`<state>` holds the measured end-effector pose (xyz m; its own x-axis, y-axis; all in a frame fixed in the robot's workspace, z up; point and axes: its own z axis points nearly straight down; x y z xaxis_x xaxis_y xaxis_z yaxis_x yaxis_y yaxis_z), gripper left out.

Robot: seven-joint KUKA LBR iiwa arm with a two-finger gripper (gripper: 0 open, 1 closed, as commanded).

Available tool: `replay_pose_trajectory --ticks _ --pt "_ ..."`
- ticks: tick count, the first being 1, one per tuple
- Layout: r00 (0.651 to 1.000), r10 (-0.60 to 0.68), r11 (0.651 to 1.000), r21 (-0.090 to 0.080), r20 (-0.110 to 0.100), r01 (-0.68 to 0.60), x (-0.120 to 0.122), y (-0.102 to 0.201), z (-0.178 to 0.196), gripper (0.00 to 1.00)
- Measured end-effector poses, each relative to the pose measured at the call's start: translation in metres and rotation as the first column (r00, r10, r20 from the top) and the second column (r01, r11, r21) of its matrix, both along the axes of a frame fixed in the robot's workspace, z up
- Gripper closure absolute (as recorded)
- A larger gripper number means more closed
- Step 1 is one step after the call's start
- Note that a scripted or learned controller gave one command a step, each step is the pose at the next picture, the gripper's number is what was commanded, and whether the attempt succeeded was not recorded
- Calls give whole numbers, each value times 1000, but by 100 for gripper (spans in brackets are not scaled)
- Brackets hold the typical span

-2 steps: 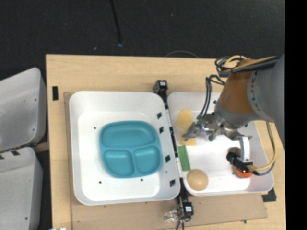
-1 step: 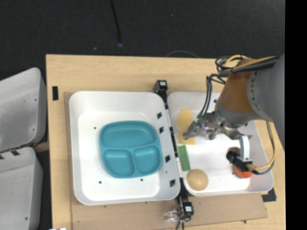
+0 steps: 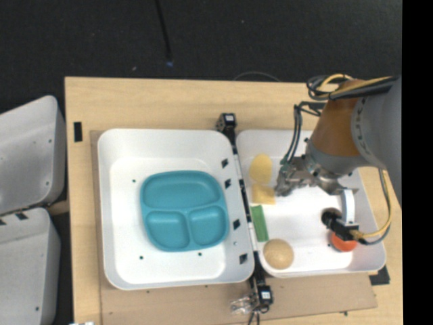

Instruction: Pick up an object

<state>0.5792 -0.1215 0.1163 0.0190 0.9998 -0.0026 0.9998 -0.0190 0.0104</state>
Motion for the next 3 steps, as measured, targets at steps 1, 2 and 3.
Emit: replay_pose_trajectory --ticks 1,2,3 --pt "1000 8 1000 2 -6 -8 -8 2 58 100" --pt "1000 22 1000 1 -3 -22 0 8 117 100" --pt "1000 23 1000 2 -5 -23 2 7 148 100"
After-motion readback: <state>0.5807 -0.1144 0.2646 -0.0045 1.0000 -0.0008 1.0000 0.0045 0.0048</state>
